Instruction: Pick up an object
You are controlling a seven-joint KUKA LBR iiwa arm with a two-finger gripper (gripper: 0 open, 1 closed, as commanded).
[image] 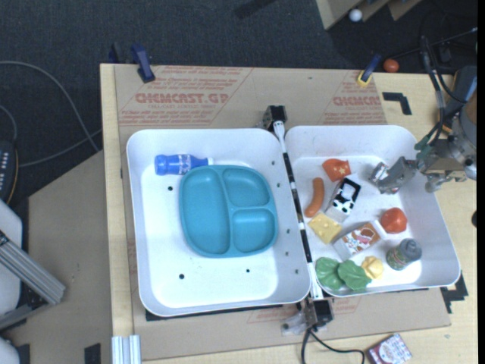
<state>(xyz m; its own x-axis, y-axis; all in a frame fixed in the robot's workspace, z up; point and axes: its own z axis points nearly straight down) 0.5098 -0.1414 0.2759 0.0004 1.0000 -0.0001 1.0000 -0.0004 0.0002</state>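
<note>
Camera view: gripper (388, 174) reaches in from the right over the upper right part of the right bin (443, 237). Nothing between its fingers that I can see; whether they stand wide or narrow, cannot tell.

Candidate objects all sit in the right bin, below and left of the gripper: red-orange piece (336, 168), black-and-white cow-pattern block (345, 198), sausage (316, 196), cheese wedge (326, 227), small printed packet (359, 240), tomato (392, 220), green leafy piece (341, 274), small yellow piece (371, 267), dark grey-green round item (402, 254).

Left bin (148, 226) holds a teal divided plate (226, 208) and a blue bottle (178, 163) just beside the plate's top-left edge.

Risks, as judgement: items are crowded, so a descent could land on two at once or nudge neighbours aside; round tomato and sausage likely roll or slip out; flat cheese and packet are hard to get fingers under; nearness to the bin wall may block a finger.

Writing: worktop (227, 89) cardboard printed "CHEMCAST GP" in red, repeated at right, partly cut off. Packet print unreadable.
</note>
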